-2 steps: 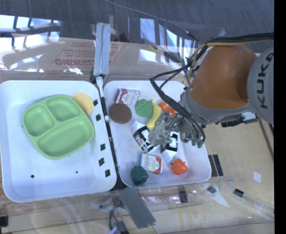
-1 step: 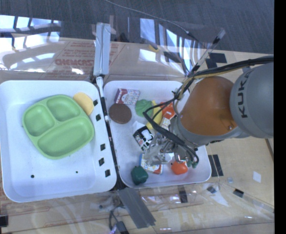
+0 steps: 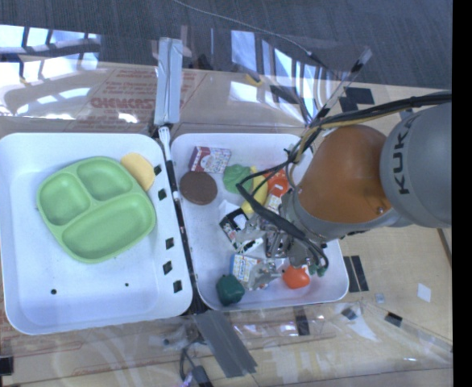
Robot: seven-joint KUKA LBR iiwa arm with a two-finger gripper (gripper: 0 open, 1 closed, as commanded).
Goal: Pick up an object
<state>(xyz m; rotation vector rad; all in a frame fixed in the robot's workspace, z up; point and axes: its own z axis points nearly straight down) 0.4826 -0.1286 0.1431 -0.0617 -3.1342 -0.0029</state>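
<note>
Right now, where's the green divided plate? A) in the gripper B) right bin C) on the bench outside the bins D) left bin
D: the green plate lies flat in the left bin, beside a yellow piece at its upper right edge.

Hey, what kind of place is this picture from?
Probably a robotics lab's test bench: a grey and orange arm reaches into a white bin of small toys, beside another bin holding a green plate.

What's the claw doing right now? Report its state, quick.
Claw: down in the right bin among the clutter, near the orange ball; open or closed cannot be told, and no object is visibly held.
</note>
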